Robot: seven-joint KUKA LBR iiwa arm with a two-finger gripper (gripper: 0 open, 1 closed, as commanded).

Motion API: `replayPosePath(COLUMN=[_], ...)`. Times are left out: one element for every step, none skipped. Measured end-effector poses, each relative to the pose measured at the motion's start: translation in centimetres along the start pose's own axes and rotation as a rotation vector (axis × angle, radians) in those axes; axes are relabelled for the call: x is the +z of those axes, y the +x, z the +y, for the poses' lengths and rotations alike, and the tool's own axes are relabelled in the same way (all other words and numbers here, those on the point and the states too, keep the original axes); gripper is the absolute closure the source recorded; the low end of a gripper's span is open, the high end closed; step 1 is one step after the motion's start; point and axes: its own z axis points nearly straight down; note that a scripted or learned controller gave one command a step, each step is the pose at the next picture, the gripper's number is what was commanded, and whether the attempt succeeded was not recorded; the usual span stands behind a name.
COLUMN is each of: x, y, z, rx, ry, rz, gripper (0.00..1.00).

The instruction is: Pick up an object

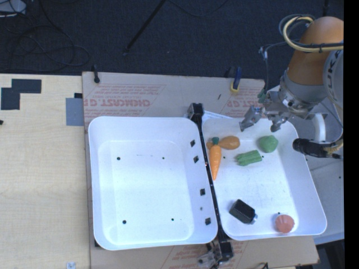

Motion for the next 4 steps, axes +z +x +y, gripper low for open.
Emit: replayPosePath(x=[0.6,-13.6,-28.5,-32.0], y=[0.4,2.0,8.7,20.7], z=[-7.6,-16.4,-16.2,-15.7], rx=[0.001,0.000,-0.007,-0.011], ry=[0.005,0.001,-0.013,-0.004], rz=[0.000,0.000,-0.001,0.001], gripper=[0.00,0.00,0.00,0.00])
